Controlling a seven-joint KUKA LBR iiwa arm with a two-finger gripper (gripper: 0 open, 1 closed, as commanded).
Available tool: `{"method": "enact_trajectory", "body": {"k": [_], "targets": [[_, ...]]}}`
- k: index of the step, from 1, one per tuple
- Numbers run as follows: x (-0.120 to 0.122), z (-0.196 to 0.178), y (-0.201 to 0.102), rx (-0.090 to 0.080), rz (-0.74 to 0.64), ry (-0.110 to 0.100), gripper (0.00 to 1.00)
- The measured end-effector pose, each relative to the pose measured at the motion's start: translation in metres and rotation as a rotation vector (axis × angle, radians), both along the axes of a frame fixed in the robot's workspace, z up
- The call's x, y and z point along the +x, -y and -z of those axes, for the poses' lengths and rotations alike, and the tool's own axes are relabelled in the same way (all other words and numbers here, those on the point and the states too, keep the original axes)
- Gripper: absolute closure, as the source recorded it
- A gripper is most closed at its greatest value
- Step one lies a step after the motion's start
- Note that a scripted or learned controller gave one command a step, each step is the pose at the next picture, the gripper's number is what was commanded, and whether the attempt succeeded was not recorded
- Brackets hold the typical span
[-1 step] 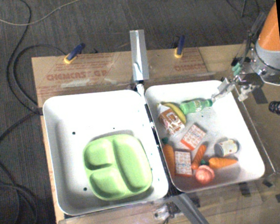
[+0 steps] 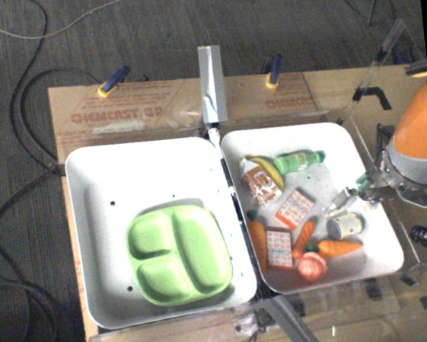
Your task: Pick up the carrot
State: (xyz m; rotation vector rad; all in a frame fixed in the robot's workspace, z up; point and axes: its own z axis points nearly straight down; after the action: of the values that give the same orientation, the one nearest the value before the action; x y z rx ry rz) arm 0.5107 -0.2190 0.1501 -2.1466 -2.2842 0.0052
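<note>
Several orange pieces lie in the right bin (image 2: 377,263). A tapered carrot (image 2: 339,248) lies flat near the front right, its tip pointing right. A thinner orange piece (image 2: 303,234) lies at a slant in the middle, and a stubby one (image 2: 258,242) stands along the bin's left wall. My gripper (image 2: 348,198) hangs over the right half of this bin, just above a small grey can (image 2: 347,225) and roughly 60 px behind the tapered carrot. Nothing shows between its fingers.
The right bin also holds a banana (image 2: 268,169), a green bottle (image 2: 299,161), three snack packets (image 2: 294,208) and a pink round fruit (image 2: 312,267). A green divided plate (image 2: 180,254) sits in the left bin (image 2: 92,180). Clamps and a metal post stand behind the bins.
</note>
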Motion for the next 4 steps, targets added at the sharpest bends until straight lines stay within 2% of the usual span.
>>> {"method": "enact_trajectory", "body": {"k": [1, 2, 3, 4], "targets": [[-0.017, 0.047, -0.029, -0.002, -0.184, 0.010, 0.00], [-0.018, 0.057, -0.035, -0.017, -0.192, 0.033, 0.00], [-0.017, 0.057, -0.032, -0.005, -0.145, 0.032, 0.00], [-0.017, 0.057, -0.032, -0.006, -0.142, 0.032, 0.00]]}}
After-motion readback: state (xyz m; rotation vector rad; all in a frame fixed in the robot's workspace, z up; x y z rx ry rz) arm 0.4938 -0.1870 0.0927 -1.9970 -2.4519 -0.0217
